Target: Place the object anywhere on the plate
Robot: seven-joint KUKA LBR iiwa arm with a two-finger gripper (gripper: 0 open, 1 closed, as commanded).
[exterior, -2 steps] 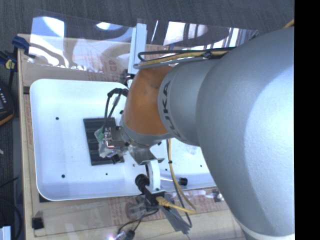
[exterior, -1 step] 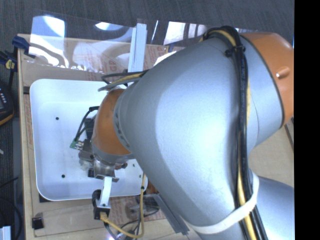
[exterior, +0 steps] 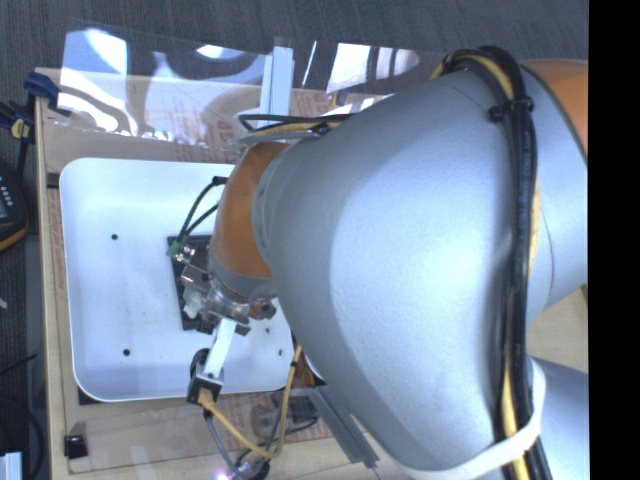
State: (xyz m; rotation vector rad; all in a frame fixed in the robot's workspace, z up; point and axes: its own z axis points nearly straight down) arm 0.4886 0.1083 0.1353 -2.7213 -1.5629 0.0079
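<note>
Looming closest, smooth rounded grey arm with its orange band, over the glossy white bin; jaws sit low inside, spread or pressed together, can't tell.

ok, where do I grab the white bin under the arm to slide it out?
Take the white bin by its raised rim on the view's left side, coming from the left. That edge is bare, while the arm overhangs the right part and the gripper sits low over its floor.
</note>
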